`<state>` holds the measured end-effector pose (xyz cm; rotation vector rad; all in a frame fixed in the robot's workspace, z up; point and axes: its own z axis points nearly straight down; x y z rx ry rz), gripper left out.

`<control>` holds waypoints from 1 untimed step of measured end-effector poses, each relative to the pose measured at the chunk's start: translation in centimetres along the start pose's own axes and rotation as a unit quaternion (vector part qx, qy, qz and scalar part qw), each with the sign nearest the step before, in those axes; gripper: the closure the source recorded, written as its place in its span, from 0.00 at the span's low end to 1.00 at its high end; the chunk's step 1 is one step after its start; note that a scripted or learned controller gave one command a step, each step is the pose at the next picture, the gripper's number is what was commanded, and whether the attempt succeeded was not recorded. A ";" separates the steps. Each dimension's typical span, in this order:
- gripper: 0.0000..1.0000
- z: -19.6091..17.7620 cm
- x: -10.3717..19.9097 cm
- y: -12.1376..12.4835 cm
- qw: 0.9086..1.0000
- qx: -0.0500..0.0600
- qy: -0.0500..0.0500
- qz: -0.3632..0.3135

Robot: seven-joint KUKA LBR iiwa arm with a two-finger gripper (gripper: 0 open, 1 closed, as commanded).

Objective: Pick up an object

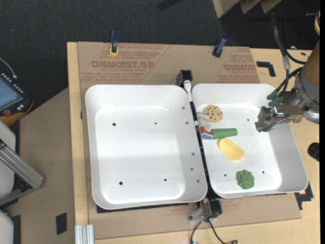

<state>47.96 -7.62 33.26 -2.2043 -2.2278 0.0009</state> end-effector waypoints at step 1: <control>1.00 -7.3 7.5 0.5 1.000 -0.008 -0.002 0.001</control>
